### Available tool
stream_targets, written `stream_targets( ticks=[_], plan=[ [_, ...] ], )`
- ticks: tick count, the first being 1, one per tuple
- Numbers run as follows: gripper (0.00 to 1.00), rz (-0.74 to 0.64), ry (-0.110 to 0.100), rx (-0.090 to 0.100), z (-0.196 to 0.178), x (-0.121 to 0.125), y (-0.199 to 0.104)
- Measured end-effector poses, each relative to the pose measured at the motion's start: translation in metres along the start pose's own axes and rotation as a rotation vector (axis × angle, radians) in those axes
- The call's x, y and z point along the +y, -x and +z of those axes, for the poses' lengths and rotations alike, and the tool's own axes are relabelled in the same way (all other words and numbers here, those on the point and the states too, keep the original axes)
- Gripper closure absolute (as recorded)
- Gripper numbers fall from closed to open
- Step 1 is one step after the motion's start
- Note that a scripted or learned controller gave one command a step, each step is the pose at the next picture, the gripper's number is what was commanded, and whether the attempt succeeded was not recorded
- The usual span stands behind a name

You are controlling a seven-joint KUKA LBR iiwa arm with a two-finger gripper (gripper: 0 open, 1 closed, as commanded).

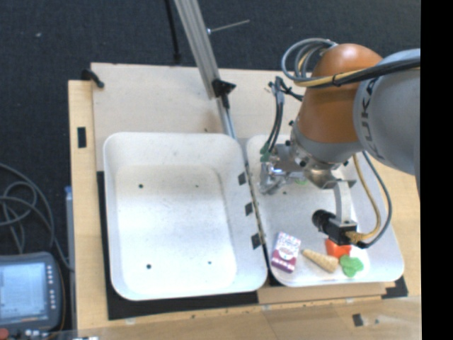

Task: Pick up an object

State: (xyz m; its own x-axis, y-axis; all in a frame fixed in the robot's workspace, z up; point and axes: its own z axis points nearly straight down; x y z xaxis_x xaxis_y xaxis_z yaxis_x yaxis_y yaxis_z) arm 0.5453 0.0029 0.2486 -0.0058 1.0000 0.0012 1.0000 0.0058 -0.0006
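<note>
Single fixed camera above the counter [163, 91].
It looks down at a slant on both white bins [177, 211]; the arm [354, 105] enters from the right.

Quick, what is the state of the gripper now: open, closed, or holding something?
Gripper: cannot be told; it is low in the right bin, near its far left corner.

Two bins sat side by side on the desk [163, 98].
In the right bin [382, 261], along its near edge, lay a small box [285, 252], a cone [320, 260] and two small toys [345, 257]; the arm [340, 105] hung over that bin's far end.
</note>
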Motion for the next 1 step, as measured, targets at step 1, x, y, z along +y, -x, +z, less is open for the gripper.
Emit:
stream_targets(
  ticks=[1],
  plan=[
    [1.0, -0.002, 0.001, 0.001, -0.0065, -0.0119, -0.0496]
  ],
)
